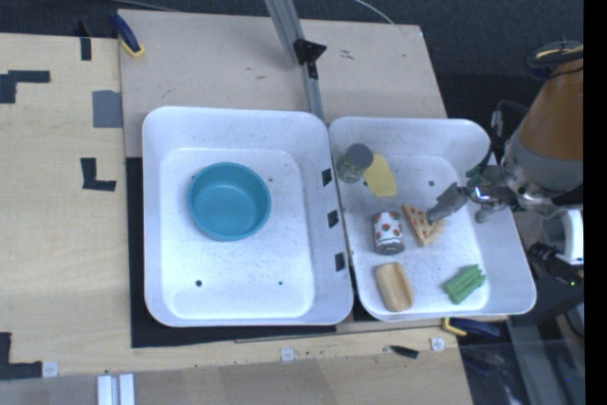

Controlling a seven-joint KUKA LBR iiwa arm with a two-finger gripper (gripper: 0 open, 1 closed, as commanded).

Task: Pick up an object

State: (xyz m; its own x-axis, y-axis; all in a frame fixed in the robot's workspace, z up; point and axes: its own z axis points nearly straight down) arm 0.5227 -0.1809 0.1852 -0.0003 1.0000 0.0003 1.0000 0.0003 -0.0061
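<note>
The tabletop point(57, 204) carries two shallow white bins side by side. The left bin point(171, 133) holds a single blue bowl point(229, 201), upright and well apart from everything else. The right bin point(455, 133) holds the small things, and the arm point(555, 123) — grey, with its orange band showing at the right — reaches into it.

As for progress, nothing has been lifted as far as the view shows: every item lies on the bin floor, so the grasp itself is yet to be made. The end effector point(438, 208) is low in the right bin, its tip just beside or touching a small tan-and-orange wedge point(419, 227); whether it is open or closed I cannot tell, since the tip is too small and dark to read.

That wedge looks the likely target — a flat, slice-shaped piece near the middle of the right bin, pale with darker flecks. Just to its left stands a short can with red spots point(387, 232). Below that lies a tan bread-roll shape point(394, 286), and toward the bin's near right corner a green ridged piece point(464, 283). Farther up, a yellow piece point(381, 175) touches a small grey round object point(356, 161).
</note>
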